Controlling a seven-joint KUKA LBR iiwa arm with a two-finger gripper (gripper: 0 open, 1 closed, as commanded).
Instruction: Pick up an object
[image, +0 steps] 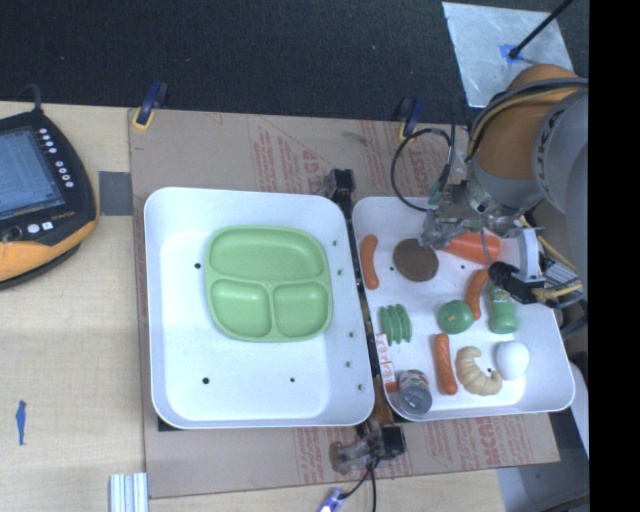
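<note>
The right bin (545, 400) holds several toy foods: a brown round patty (415, 261), an orange carrot (474, 247), a red sausage (369, 261), a green ridged piece (396, 324), a green ball (455, 317), a green pepper (502, 316), a second sausage (443, 362), a croissant (478, 370), a white egg (512, 358) and a small can (412, 392). My gripper (440, 232) hangs low at the bin's far side, just above the gap between the patty and the carrot. The wrist hides its tips.
The left bin (175, 380) holds a green divided plate (270, 282). A teach pendant (30, 195) lies on the bench at far left. Black cables (415, 165) loop behind the right bin. Clamps sit between the bins at the near and far edges.
</note>
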